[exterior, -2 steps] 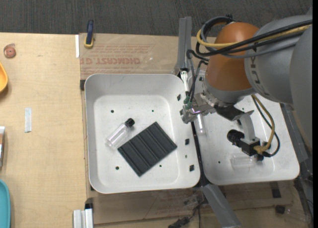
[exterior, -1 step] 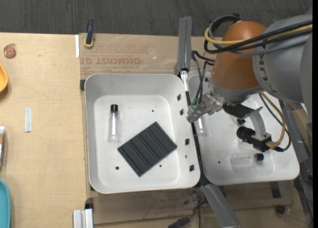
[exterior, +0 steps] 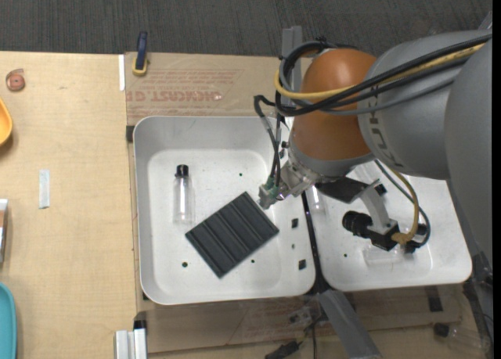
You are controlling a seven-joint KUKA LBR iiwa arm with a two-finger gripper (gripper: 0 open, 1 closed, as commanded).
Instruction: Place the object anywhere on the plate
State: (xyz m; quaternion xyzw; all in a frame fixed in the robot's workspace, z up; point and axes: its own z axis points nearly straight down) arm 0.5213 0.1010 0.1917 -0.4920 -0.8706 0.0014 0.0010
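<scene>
A small clear vial point(exterior: 182, 193) with a black cap lies in the left white bin point(exterior: 149, 217), near its left wall, cap pointing to the back. A dark ribbed rectangular plate point(exterior: 232, 234) lies tilted on the bin floor, right of the vial and apart from it. My gripper point(exterior: 272, 191) hangs over the bin's right side, just above the plate's upper right corner, under the orange band point(exterior: 333, 107) of the arm. Nothing shows in it.
The right white bin point(exterior: 438, 260) lies under the arm. A cardboard sheet point(exterior: 188, 87) with a blue clamp point(exterior: 141, 51) sits behind the bins. On the wooden bench at the left are an orange item point(exterior: 4, 127) and a teal item point(exterior: 6, 322).
</scene>
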